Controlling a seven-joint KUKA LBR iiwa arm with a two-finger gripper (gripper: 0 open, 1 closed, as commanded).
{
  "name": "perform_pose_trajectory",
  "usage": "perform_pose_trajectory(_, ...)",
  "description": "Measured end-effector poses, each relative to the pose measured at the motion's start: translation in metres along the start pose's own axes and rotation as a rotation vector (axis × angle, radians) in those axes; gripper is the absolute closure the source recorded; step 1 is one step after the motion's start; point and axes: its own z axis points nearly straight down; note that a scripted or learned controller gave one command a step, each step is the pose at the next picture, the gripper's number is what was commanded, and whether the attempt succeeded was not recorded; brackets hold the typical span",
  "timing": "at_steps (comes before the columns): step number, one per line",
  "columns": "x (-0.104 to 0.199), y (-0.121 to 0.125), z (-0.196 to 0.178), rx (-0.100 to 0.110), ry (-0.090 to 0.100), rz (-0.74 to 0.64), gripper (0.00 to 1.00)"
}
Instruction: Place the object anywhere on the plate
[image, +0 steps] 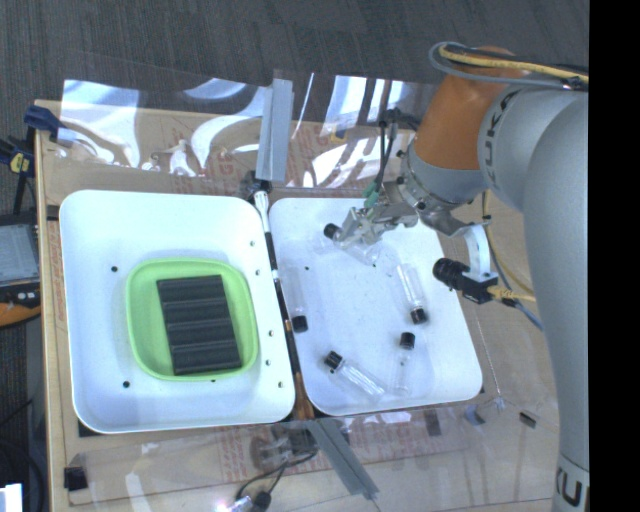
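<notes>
**Vial at gripper tip, plate lies toward 8 o'clock**

Bench with two shallow white bins side by side, right white bin (455, 370) under the arm, left white bin (85, 300) holding the lime-green square plate (138, 300) with a dark ribbed rectangular block (200, 322) on it. Your two-finger gripper (362, 226) sits at the right bin's 12 o'clock edge, pointing toward 8 o'clock. A clear plastic vial with a black cap (338, 234) lies right at its tip, cap end toward 9 o'clock, long axis roughly in line with the fingers. You can't tell whether the fingers are apart or clamped on it; clear plastic blurs the view, so don't count it as held.

Other clear black-capped vials are scattered in the right bin: one at 3 o'clock of centre (411, 295), one at 6 o'clock (350, 372), a loose small black cap (407, 340) between.

My read: if the grasp is good, the carry runs toward 8 o'clock, over the divider between bins. The block covers the plate's middle, so aim for the green rim area.
</notes>
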Motion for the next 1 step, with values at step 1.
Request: perform_pose_trajectory(1, 0.0, 0.0001, -0.0001, 0.0, 0.0, 0.0, 0.0)
